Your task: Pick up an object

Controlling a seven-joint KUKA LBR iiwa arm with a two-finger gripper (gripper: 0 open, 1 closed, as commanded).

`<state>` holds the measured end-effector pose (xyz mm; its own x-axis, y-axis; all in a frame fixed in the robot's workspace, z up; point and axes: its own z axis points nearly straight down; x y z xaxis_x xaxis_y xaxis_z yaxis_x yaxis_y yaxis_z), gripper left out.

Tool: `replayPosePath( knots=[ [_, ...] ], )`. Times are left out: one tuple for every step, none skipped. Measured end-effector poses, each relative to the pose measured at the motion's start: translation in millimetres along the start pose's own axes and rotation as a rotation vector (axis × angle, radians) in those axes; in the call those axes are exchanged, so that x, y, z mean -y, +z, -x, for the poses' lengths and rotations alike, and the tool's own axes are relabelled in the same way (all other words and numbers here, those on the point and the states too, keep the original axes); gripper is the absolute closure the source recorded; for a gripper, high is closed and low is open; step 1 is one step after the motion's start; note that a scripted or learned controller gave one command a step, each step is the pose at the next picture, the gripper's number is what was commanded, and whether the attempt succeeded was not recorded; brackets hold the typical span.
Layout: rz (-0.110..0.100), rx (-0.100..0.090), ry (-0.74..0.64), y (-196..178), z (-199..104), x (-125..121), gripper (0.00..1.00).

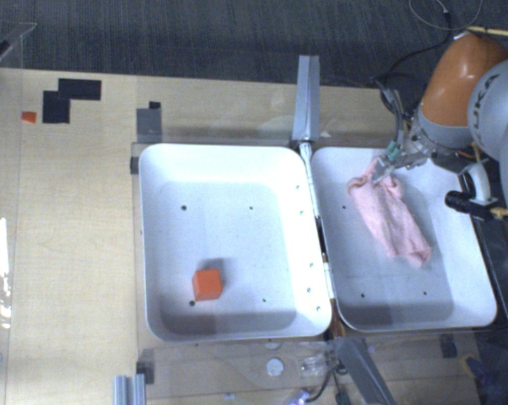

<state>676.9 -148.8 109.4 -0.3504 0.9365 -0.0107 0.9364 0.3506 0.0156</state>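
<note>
Camera view: in the right white plastic bin [469, 306], the metal two-finger gripper [392, 159] pinches the top corner of a limp pink cloth [392, 216] draped toward the bin's centre.

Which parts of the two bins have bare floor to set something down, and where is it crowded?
The left bin is bare except for the orange block near its front. The right bin's front strip, below the pink cloth, is free. Its back right is crowded: the cloth hangs from the pincer, with the arm over it.
</note>
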Motion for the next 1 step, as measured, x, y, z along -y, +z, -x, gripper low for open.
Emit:
replayPosePath(
  knots=[
    [-0.008, -0.008, -0.01, -85.9, -49.5, -14.0, 1.0]
  ],
)
